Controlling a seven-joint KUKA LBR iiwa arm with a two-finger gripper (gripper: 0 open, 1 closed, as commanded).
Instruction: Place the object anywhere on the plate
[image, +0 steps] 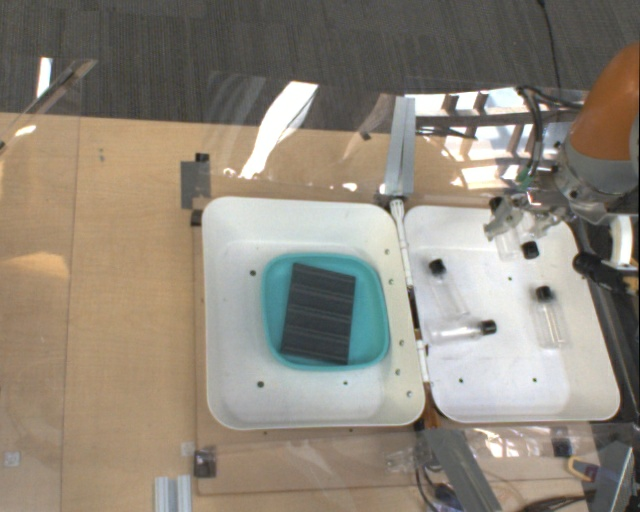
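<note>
Camera view, from above at a slant: a wooden bench (100, 300) bears 2 shallow white bins side by side. At the upper right the grey arm (605, 150), with its orange band, reaches in over the far edge of the right bin (520, 395). The left bin (230, 380) holds a teal plate (375, 320), and a dark ribbed block (320, 314) lies flat on that plate, covering most of its middle. The gripper (515, 222) hangs over the far part of the right bin; whether it is wide or narrow I cannot tell, as it is too small and blurred. In the right bin lie clear vials with black caps: 1 vial (462, 329) near the centre on its side, another (548, 315) towards the right, 1 more (441, 279) nearer the left wall.
</note>
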